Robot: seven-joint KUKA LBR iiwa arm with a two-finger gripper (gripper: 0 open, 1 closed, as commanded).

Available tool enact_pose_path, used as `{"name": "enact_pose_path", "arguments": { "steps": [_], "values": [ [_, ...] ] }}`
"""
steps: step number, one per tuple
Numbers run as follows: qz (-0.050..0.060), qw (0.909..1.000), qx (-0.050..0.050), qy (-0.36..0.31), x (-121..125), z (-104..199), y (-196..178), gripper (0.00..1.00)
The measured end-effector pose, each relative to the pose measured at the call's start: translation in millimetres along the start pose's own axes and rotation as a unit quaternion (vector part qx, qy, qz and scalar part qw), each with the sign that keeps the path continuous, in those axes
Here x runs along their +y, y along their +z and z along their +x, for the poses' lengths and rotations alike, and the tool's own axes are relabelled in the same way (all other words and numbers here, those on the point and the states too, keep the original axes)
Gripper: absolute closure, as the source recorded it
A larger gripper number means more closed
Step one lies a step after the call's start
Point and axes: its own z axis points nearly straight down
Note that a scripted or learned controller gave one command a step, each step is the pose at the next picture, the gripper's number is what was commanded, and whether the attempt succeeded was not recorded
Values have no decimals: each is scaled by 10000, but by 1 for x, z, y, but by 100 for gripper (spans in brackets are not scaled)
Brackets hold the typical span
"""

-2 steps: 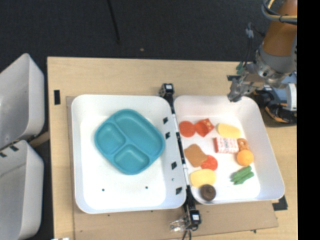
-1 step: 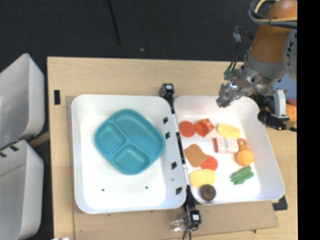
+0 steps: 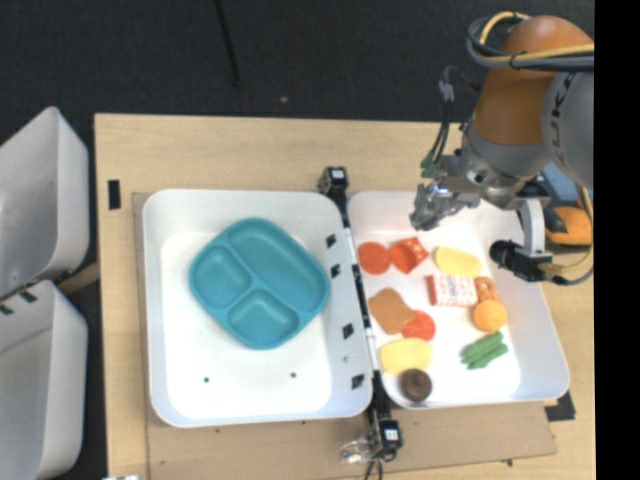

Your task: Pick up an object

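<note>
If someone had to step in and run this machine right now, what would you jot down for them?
End effector: hovering over the back of the right bin, above the toy food. I can't make out its fingers, and nothing shows in its hold.
Things: right bin has an orange slice, red piece, yellow piece, red-and-white box, brown toast, orange fruit, green beans and a chocolate doughnut. Left bin holds a blue divided plate.
Done: nothing picked up yet.
Left: lower, grab one object, lift it.
</note>
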Motion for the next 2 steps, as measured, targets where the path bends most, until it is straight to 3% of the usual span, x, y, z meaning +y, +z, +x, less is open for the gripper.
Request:
{"name": "enact_pose_path", "arguments": {
  "steps": [2],
  "values": [
    [3, 10000, 7, -2, -72, 78, -14, 100]
  ]
}}
